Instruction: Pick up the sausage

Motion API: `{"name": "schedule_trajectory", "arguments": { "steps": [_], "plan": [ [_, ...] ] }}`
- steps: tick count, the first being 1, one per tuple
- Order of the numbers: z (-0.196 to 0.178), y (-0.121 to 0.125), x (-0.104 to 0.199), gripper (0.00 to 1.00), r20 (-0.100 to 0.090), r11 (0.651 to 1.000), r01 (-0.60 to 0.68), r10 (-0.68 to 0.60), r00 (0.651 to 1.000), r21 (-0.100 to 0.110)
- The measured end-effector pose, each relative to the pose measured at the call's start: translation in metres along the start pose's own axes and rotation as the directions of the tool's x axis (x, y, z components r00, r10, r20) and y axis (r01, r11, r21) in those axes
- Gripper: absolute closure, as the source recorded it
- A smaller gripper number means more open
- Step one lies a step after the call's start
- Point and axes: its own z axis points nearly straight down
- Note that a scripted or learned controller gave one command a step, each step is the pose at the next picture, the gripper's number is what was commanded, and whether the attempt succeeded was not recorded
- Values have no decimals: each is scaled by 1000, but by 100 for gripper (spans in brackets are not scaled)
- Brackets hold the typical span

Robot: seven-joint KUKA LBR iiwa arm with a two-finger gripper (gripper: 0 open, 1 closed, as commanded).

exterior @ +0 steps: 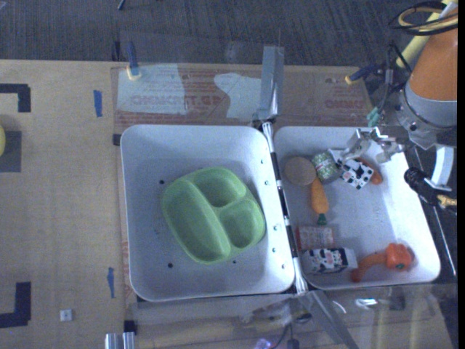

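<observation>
In the right bin (407, 209), a reddish-orange elongated piece that looks like the sausage (367, 266) lies near the front right corner. It touches a brighter orange toy (399, 255). My gripper (368, 149) hovers over the bin's far right part, well away from the sausage. Its silvery fingers (354, 148) are spread open with nothing between them. Just below the gripper sits a small cow-patterned carton (356, 173) with a red-orange bit (375, 175) peeking out beside it.
The right bin also holds a tan round piece (298, 170), a green can (324, 166), a carrot (320, 197), a pinkish packet (317, 236) and a second cow-patterned carton (328, 259). A green divided plate (213, 213) lies in the left bin (145, 158).
</observation>
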Motion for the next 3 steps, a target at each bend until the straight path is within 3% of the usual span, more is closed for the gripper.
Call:
{"name": "schedule_trajectory", "arguments": {
  "steps": [1,2,3],
  "plan": [
    [-88,-53,-43,0,5,962,274,-274,962,-5],
    [96,-92,-32,0,1,931,365,-365,931,-1],
    [69,-84,-21,0,3,983,186,-186,983,-4]
  ]
}}
